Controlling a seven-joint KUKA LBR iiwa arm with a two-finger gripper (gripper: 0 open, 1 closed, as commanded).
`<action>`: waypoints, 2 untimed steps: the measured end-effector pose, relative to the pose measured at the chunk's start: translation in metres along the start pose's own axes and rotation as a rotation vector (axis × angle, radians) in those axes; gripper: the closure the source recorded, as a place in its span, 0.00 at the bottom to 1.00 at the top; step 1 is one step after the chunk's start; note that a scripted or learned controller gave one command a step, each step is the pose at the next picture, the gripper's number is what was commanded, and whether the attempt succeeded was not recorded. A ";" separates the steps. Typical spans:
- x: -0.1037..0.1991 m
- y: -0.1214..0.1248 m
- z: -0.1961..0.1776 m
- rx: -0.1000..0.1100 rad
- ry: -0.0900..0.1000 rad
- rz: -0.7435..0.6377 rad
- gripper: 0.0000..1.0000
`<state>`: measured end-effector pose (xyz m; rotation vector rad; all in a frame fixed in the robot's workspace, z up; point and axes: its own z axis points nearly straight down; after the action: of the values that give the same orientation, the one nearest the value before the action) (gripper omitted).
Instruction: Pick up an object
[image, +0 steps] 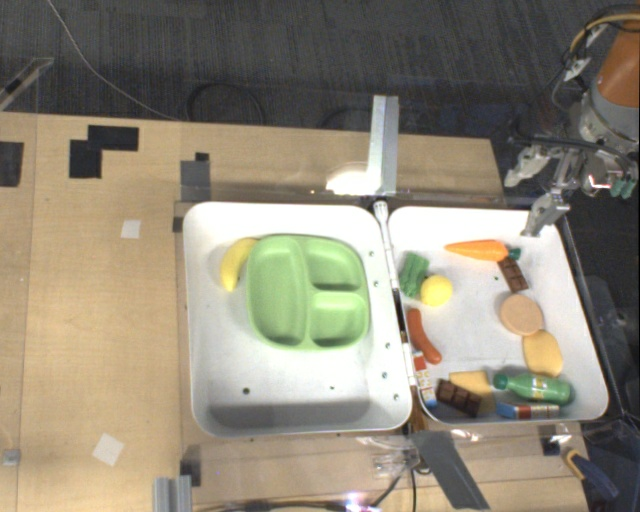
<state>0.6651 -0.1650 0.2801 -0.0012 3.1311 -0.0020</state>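
Camera view: orange plastic carrot lies near the right white bin's far wall, long axis left-right, green top rightward. Gripper, above that bin's far corner, is too blurred to judge.

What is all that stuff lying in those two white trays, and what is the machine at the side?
Shallow white bins: two, white, side by side on the wooden bench.
Divided plastic tray: one, light green, left bin.
Toy banana: one, yellow, left bin, at the tray's left edge.
Toy carrot: one, orange, right bin, far end.
Toy lemon: one, yellow, right bin, near the divider.
Leafy toy vegetable: one, green, beside the lemon.
Toy sausage: one, red-orange, along the divider.
Round flat biscuit: one, tan, right bin.
Plastic bottle: one, green, right bin, near end.
Chocolate bar: one, dark brown, near end.
Gripper: one, grey metal, above the right bin's far right corner.
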 end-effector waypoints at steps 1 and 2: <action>0.043 0.000 0.107 -0.002 0.008 -0.044 0.00; 0.128 -0.035 0.189 0.003 -0.005 -0.128 0.00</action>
<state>0.5392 -0.1998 0.0899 -0.2007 3.1200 -0.0076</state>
